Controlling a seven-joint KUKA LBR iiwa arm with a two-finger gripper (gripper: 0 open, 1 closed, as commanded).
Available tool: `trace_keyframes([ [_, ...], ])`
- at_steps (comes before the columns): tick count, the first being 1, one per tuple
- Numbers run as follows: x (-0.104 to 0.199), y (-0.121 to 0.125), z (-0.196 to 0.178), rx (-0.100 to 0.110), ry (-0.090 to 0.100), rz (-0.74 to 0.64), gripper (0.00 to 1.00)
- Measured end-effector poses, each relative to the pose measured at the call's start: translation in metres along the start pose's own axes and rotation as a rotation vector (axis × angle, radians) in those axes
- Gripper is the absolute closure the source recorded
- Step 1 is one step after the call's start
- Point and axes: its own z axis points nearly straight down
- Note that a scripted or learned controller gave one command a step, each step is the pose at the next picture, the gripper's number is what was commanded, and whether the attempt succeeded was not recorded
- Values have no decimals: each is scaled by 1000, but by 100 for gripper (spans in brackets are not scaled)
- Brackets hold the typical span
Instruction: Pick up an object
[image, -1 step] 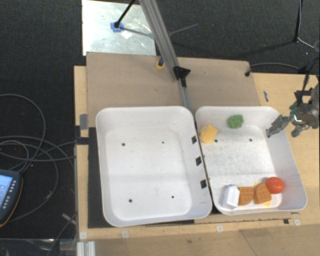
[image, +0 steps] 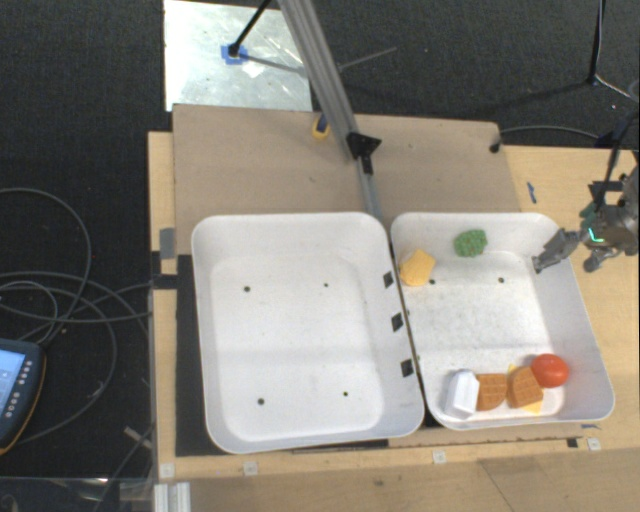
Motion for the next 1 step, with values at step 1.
trace_keyframes([
  [1, -1, 5, 61, 4, 1, 4, 0],
])
